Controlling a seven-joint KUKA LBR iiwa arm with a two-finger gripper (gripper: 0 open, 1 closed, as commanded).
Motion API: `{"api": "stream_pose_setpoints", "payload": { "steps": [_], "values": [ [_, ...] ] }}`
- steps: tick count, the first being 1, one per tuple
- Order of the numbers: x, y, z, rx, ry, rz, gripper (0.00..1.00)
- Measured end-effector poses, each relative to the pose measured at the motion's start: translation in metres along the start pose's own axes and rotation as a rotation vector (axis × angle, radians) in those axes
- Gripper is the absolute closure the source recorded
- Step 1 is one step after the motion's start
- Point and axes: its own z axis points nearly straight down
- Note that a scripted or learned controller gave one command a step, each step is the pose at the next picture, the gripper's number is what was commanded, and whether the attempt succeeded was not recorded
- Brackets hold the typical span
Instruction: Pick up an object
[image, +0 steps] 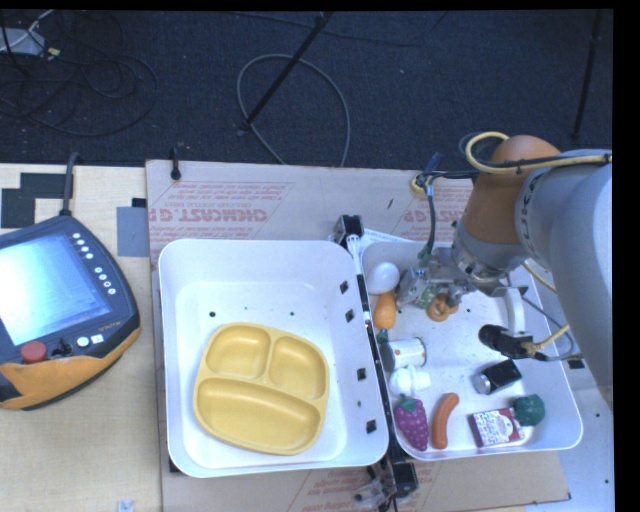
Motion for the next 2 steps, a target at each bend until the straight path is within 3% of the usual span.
{"api": "stream_pose_setpoints", "payload": {
  "steps": [2],
  "values": [
    [0.0029, -0.0001, 0.0001, -0.001, -0.001, 0.0, 0.0]
  ]
}}
